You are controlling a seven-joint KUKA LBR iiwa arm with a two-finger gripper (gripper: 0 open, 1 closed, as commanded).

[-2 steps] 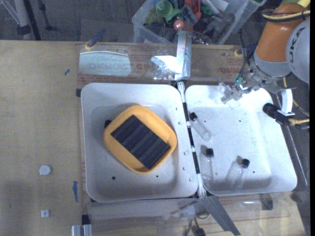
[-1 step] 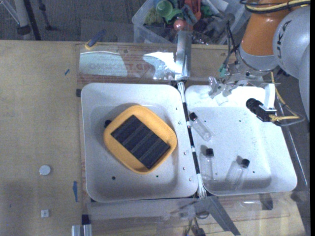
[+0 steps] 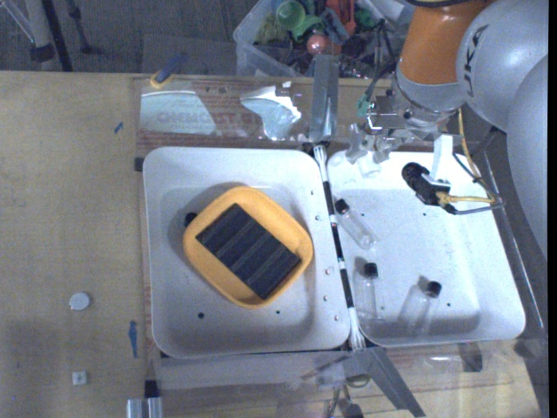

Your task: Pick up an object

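Note:
A yellow block with a dark ribbed top (image 3: 248,246) lies tilted in the left bin (image 3: 165,181). Three clear vials with black caps lie in the right bin (image 3: 487,320): one near the divider (image 3: 352,225), one below it (image 3: 370,287), one toward the front right (image 3: 424,301). My gripper (image 3: 369,152) hangs over the far left corner of the right bin, above and behind the nearest vial. Its fingers stand apart with nothing between them.
A black part with a yellow cable (image 3: 424,185) hangs off the arm over the right bin's far side. Beyond the bins stands a clear tub of mixed toys (image 3: 305,20). A metal bar (image 3: 324,103) rises behind the divider.

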